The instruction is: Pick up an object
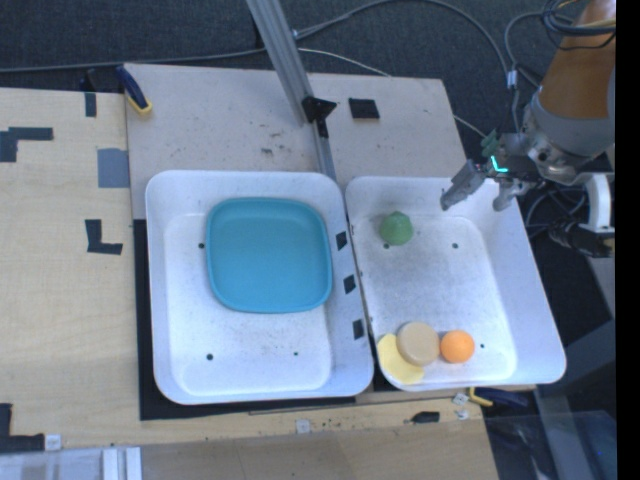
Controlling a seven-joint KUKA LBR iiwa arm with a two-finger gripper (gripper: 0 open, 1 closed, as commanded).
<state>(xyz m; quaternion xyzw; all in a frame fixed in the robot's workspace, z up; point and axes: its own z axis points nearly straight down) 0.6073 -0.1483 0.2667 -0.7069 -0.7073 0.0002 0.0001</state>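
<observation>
1. White bins side by side on bench; left bin (170, 268) has a blue square plate (268, 254) lying flat, filling most of its floor.
2. Right bin (520, 298) holds four loose items: green ball (396, 228) near the far left part, apart from the rest.
3. Near front edge: orange ball (457, 347), touching or just beside a tan round piece (418, 343), which sits on top of a yellow flat piece (393, 363).
4. Gripper (478, 190) over the far right corner of the right bin, fingers spread apart, nothing between them.
5. Gripper well apart from green ball and from front cluster.
6. Grey arm with orange band (580, 73) enters from right.
</observation>
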